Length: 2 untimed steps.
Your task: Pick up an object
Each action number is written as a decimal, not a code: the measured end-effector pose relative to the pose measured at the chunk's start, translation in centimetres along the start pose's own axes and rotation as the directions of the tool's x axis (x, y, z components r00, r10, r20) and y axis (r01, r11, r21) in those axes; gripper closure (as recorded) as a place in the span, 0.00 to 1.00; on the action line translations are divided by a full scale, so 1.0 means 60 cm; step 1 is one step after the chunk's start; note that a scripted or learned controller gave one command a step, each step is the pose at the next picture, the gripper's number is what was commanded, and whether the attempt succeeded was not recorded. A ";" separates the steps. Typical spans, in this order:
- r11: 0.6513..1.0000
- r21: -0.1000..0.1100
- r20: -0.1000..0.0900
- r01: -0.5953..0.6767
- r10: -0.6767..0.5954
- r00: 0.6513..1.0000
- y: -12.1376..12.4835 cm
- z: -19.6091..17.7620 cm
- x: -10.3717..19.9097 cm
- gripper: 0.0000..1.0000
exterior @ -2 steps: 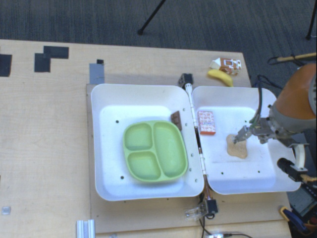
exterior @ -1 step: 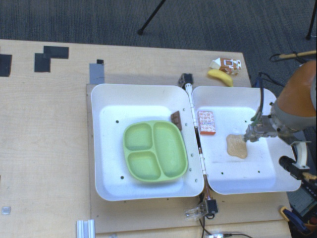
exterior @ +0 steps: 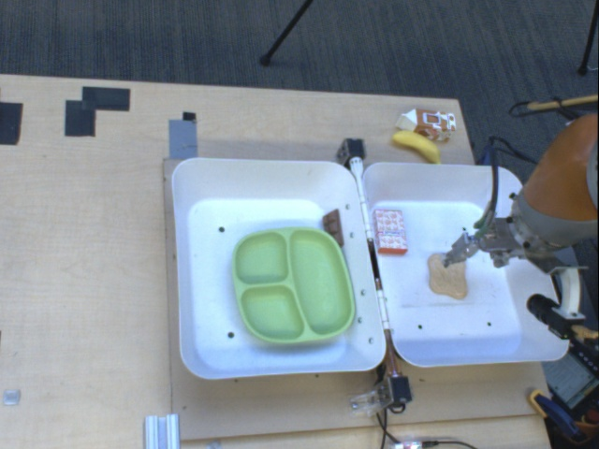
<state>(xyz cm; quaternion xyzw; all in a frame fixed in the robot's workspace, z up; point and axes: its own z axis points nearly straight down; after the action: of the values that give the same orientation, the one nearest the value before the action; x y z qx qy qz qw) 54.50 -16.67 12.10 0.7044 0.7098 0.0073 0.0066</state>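
- Where the arm reaches in, gripper (exterior: 460, 253) hovers just above the tan slice (exterior: 447, 278) in the right bin (exterior: 487, 344); finger spread unclear.
- Red-and-white box (exterior: 389, 231) lies by that bin's left wall.
- Green tray (exterior: 293, 286) sits in the left bin (exterior: 201, 251).

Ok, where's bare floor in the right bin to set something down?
Right bin: bare along the near wall, below the tan piece, and between it and the red box. Crowded by the pincer above the piece.
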 end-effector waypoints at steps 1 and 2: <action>1.000 0.013 0.002 -0.005 0.005 1.000 -0.084 0.056 0.105 0.00; 1.000 0.007 0.002 -0.003 0.003 1.000 -0.080 0.037 0.105 1.00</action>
<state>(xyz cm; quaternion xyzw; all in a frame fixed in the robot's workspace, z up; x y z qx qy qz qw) 49.69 -10.41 9.79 0.7055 0.7087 0.0040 0.0049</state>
